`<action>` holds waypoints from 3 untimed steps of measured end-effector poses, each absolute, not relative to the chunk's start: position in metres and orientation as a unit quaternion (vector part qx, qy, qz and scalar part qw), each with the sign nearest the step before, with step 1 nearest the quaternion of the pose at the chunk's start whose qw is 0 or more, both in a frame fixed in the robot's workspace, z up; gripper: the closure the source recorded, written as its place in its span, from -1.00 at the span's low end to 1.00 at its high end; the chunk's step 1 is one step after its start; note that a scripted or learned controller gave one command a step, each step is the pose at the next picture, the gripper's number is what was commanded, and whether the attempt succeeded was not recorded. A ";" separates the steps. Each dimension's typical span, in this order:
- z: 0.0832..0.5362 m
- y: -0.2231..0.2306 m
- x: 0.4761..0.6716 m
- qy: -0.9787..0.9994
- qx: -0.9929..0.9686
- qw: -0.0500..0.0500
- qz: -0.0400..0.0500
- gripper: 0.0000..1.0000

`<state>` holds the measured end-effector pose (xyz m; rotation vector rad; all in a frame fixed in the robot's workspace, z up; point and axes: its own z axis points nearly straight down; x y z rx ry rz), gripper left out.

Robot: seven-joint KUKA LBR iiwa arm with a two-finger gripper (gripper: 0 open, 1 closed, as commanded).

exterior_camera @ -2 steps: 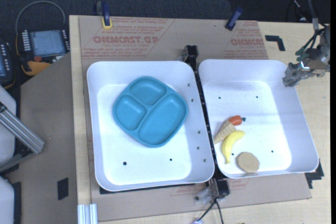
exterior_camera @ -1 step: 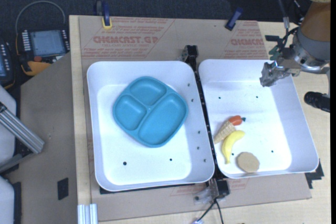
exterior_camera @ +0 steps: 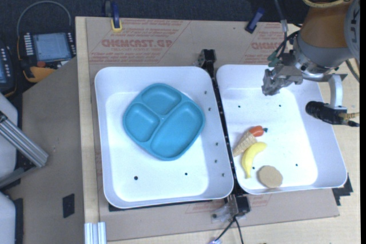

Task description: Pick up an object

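Nothing was picked up yet — the hand (exterior_camera: 273,84) hung over the far end of the right bin (exterior_camera: 311,140), and I couldn't tell how it was set. The banana (exterior_camera: 252,158), the cone-shaped toy (exterior_camera: 247,140) and the round cookie (exterior_camera: 270,176) lay well below it — all still to grab.

Smooth white plastic bins (exterior_camera: 108,123) — a glossy blue plastic tray (exterior_camera: 164,121) — on matt brown cardboard (exterior_camera: 171,37).
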<state>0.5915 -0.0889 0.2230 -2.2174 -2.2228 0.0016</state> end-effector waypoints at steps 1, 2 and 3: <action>0.219 -0.027 0.602 -0.709 -0.705 0.000 0.000 1.00; 0.231 0.028 0.608 -0.709 -0.705 -0.001 -0.002 1.00; 0.224 0.081 0.606 -0.709 -0.705 0.000 0.000 1.00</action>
